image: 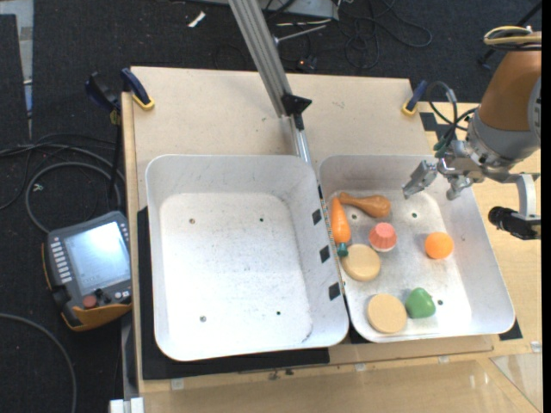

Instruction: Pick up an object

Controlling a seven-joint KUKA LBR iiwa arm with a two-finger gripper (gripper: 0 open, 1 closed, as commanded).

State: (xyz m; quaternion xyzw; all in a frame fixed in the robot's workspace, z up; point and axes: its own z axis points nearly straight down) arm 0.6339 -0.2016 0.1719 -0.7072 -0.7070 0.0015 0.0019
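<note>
The end effector (437, 179) hung over the far edge of the right bin (482, 265), reaching in from the tabletop's (224, 110) right side, with the orange-banded arm (510, 101) behind it. Its two fingers stood spread wide, one angled toward the bin's middle and the other toward the right rim, and nothing sat between them.

All the objects lay in the right bin, below and apart from the fingers. A tan drumstick-shaped piece (365, 203) lay nearest the far edge, close to the divider between the bins. Just beside it, an orange carrot (341, 223) ran along the divider side, its green tip pointing toward the tabletop's near edge. A small pink cup-shaped object (383, 237) sat near the bin's middle, touching or nearly touching a pale round disc (362, 263) on its near side. An orange ball (439, 246) rested alone toward the right rim. Near the bin's front edge, a second pale disc (386, 313) lay just beside a green rounded object (420, 303).

The left bin (172, 231) sat alongside, toward the tabletop's left edge.
</note>
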